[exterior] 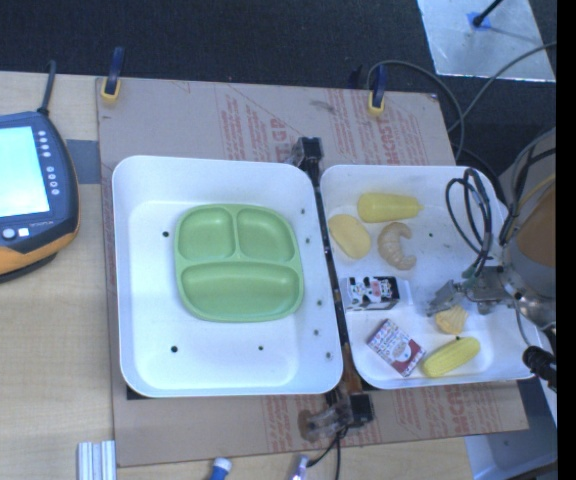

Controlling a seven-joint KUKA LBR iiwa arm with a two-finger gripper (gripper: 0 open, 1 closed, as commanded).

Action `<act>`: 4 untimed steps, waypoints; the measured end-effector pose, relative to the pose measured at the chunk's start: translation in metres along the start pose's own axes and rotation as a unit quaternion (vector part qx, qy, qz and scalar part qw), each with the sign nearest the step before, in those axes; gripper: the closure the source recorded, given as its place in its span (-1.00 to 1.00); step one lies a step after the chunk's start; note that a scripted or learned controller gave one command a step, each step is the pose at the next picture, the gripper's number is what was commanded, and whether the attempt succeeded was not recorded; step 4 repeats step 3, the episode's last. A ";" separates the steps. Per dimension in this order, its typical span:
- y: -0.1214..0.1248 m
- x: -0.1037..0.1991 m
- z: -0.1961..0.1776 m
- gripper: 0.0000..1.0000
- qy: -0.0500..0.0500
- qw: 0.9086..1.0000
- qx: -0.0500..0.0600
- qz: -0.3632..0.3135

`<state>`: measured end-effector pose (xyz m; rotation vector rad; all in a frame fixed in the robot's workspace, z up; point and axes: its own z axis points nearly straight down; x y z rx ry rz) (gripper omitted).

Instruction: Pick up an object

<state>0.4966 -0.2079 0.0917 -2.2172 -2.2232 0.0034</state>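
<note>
The right bin [488,183] holds several items: a yellow oblong fruit [388,206], a pale potato [349,235], a tan croissant [399,245], a black and white carton [373,290], a red packet [395,346], a yellow corn cob [451,356] and a small yellow piece [451,320]. My gripper [465,295] hangs low over the bin's right side, just above the small yellow piece. It is open, with nothing between its fingers.
The left bin [143,268] holds a green divided plate [238,262]. A tablet [13,193] lies on the bench at the far left. Black cables [471,208] loop over the right bin's far right side, beside the arm.
</note>
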 end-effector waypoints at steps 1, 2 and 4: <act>0.001 -0.001 -0.010 1.00 -0.001 1.000 0.000 -0.003; 0.020 0.048 -0.005 1.00 -0.001 1.000 0.000 -0.003; 0.036 0.139 -0.101 1.00 0.001 1.000 -0.001 -0.001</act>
